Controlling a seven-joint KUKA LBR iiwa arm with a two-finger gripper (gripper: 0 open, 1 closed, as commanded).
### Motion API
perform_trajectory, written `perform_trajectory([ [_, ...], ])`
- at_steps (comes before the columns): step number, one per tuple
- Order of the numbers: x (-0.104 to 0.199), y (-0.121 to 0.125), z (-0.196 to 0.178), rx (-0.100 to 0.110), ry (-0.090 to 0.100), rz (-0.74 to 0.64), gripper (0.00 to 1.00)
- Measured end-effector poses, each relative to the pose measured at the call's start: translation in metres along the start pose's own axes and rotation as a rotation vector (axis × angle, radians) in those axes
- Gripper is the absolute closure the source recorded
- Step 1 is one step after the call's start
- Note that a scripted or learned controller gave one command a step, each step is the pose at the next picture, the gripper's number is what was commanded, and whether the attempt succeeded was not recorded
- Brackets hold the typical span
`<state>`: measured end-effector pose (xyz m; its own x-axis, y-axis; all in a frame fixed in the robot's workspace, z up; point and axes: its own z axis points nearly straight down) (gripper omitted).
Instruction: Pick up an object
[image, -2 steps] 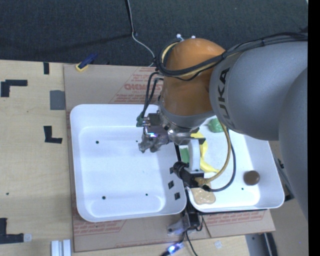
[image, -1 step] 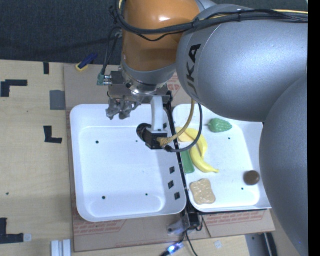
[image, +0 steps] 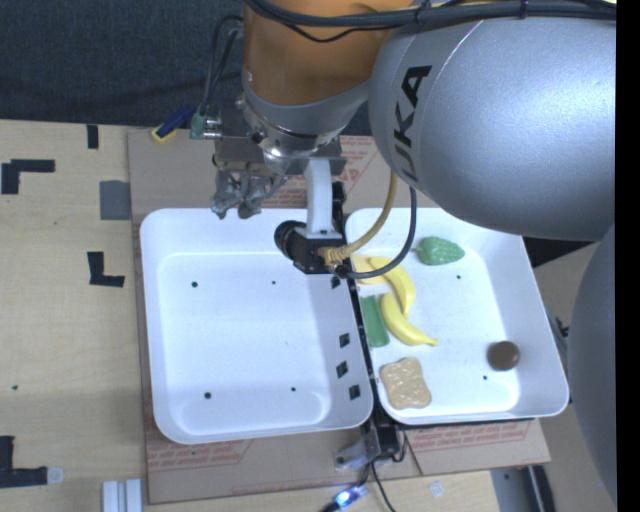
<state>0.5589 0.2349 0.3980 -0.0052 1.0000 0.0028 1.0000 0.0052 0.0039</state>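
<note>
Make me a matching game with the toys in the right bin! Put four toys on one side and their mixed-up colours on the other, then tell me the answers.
Toys:
1. curved banana toy
2. small round ball
3. leafy lump near the bin's far edge
4. flat cracker-shaped piece

Colours:
A. tan
B. green
C. yellow
D. brown

Pairs: 1-C, 2-D, 3-B, 4-A

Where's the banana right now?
The banana lies in the right bin, near its left wall, with a green stick beside it and a tan cracker below.
</note>
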Motion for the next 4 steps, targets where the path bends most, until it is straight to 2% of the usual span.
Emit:
perform_trajectory([
  [1,-0.001,-0.006,-0.080,-0.003,0.001,0.001,1.00],
  [2,0.000,-0.074,-0.142,-0.001,0.001,-0.002,1.00],
  [3,-0.010,-0.076,-0.073,0.012,-0.007,0.005,1.00],
  [4,-0.002,-0.078,0.057,0.019,-0.011,0.004,1.00],
])
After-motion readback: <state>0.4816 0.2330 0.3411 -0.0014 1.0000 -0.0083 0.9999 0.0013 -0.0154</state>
